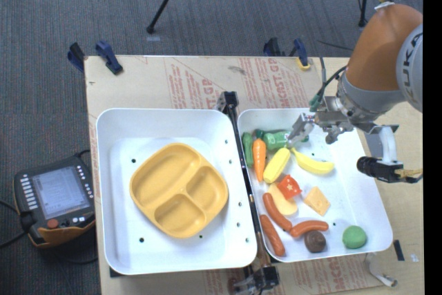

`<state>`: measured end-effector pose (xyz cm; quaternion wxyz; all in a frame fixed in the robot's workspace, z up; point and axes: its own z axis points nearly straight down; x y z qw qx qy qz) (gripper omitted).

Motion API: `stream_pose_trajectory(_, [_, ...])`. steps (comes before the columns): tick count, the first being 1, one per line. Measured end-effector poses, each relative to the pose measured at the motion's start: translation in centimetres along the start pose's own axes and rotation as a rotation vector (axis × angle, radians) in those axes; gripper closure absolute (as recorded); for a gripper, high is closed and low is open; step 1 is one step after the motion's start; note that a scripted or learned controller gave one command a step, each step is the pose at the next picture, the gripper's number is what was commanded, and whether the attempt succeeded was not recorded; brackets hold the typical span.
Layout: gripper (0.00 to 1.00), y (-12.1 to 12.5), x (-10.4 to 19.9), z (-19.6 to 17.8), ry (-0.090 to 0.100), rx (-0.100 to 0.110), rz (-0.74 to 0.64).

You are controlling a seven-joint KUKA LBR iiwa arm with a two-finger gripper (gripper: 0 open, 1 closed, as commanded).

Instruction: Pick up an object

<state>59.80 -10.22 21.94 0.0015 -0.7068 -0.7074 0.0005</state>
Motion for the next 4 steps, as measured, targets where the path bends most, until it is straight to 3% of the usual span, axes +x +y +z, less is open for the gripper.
stream_pose_trajectory(1, [0.00, -2.6, -4.2, 11.0, 0.002, 0.002, 0.291])
stream_pose_trajectory(2, [1.00, -2.6, -4.1, 10.0, 0.003, 0.004, 0.293])
stream_pose_trajectory(3, [1.00, -4.0, 2.1, -3.5, 0.000, 0.001, 0.600])
stream_pose_trajectory(4, [1.00, -4.1, 2.1, -4.4, 0.000, 0.005, 0.595])
